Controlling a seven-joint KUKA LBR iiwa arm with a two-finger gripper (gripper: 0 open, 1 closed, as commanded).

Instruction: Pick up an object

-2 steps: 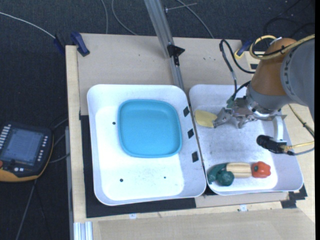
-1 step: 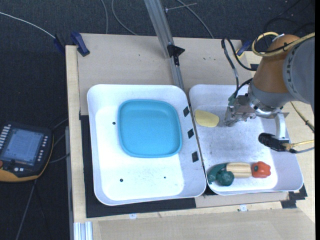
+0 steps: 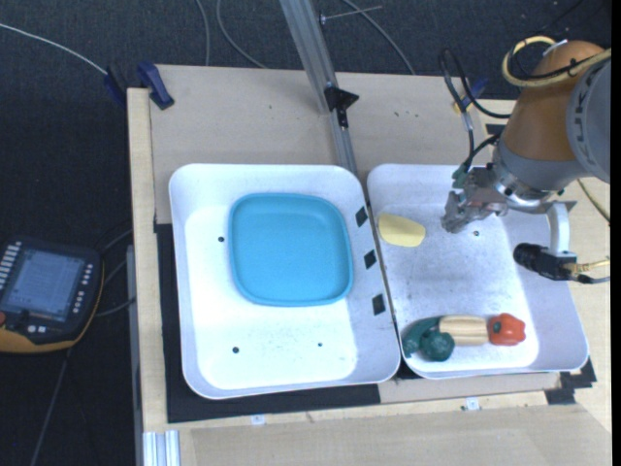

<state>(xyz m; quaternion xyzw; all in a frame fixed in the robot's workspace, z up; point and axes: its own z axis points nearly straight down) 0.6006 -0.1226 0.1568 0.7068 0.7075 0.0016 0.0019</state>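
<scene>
You've got four candidates, all in the right bin [image 3: 543, 352]. Pale yellow piece [image 3: 401, 230] sits at the bin's left side, near the wall shared with the left bin [image 3: 194, 289]. Along the right bin's near edge, in a row: dark green lump [image 3: 429, 342], tan cylinder [image 3: 464, 330] touching it, red tomato-like piece [image 3: 506, 329] at the cylinder's other end.

Gripper [image 3: 463, 214] is over the right bin's upper part, just right of the yellow piece, apart from it. Nothing visible between the fingers; can't tell their opening from this angle.

Right bin floor is white, lightly scuffed and speckled in the middle. Left bin holds a square blue plate [image 3: 290, 249], a few dark specks on its floor. Both bins sit on a pale wooden bench [image 3: 243, 105] with a black mat under the left bin. Dark carpet around, loose cables on it.

Beyond the bins: metal pole [image 3: 309, 37] slanting in from the far side down to the gap between bins, blue clamp [image 3: 155, 85] on the bench's far-left corner, teach pendant [image 3: 44, 289] on the floor left of the bench. Black cylinder [image 3: 539, 259] with cable hangs off the arm over the right bin's right side.
</scene>
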